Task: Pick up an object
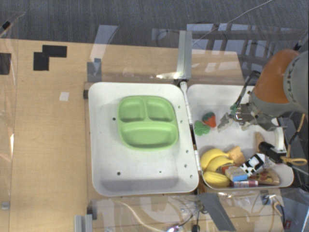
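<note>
Starting nearest, the pile along the near edge of the right bin (218, 91), with its yellow bananas (215, 166) and small packets, lies unlifted, so by my reading nothing is picked yet. Farther in, the strawberry toy (205, 122) rests on the bin floor, just left of the gripper (231, 119), which hangs low with nothing between its tips; whether they are spread I cannot tell. Left, the green plate (147, 122) fills 1 bin.

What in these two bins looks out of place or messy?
Nothing looks spilled or broken. The green divided plate sits slightly askew in the left bin, and the right bin's bananas and small items crowd its near corner in a jumble.
</note>
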Robot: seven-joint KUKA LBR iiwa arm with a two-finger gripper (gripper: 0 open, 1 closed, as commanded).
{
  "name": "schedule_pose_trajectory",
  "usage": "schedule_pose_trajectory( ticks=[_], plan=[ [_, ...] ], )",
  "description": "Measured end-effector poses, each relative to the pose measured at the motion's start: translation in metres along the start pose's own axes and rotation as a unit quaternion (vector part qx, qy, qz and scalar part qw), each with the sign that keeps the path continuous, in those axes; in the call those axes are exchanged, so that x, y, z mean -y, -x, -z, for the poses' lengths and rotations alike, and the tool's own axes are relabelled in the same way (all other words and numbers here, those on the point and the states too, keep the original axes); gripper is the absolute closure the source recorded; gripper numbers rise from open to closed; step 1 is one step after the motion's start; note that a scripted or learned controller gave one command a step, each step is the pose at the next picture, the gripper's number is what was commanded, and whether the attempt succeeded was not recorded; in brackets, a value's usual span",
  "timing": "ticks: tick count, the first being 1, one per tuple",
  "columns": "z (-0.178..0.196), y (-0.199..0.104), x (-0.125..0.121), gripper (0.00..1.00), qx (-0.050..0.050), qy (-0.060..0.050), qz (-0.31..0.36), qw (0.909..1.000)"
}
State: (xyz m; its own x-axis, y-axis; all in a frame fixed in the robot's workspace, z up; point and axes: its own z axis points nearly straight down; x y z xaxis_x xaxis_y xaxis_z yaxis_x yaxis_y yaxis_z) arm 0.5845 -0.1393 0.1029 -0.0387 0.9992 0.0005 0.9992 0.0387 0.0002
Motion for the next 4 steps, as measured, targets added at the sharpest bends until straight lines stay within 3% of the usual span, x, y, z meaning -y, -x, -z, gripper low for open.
schedule_pose_trajectory(
  ticks=[1, 2, 3, 4],
  plan=[
    [0.013, 0.0, -0.003, 1.0, 0.001, 0.005, 0.0, 1.0],
    [0.013, 0.0, -0.003, 0.0, 0.0, 0.005, 0.0, 1.0],
    [-0.012, -0.044, -0.057, 0.0, 0.006, 0.006, 0.011, 0.9999],
    [-0.011, -0.043, -0.012, 0.0, 0.001, 0.008, 0.02, 0.9998]
  ],
)
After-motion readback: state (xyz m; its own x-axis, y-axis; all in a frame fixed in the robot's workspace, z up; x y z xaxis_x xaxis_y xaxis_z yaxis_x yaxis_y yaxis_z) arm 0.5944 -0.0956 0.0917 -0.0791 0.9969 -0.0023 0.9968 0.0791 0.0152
